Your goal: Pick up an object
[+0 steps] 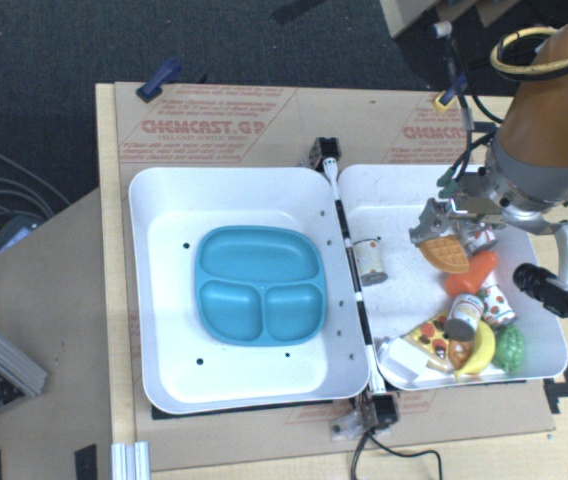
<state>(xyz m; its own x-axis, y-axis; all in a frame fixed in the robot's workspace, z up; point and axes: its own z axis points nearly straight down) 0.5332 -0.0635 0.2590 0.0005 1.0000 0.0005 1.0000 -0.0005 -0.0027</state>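
In the left white bin [154, 268] we see a sky-blue three-compartment plastic plate [260, 284]. Our gripper [442, 224] hangs in the right white bin [384, 193], directly above a tan waffle-patterned toy wedge [447, 255]; whether it grips, we cannot tell.

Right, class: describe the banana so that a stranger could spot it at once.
Find the right bin, the one crowded with toy food. Look to its near corner, where the banana curves between a small can and a green item. It alone is plain yellow and crescent-shaped.
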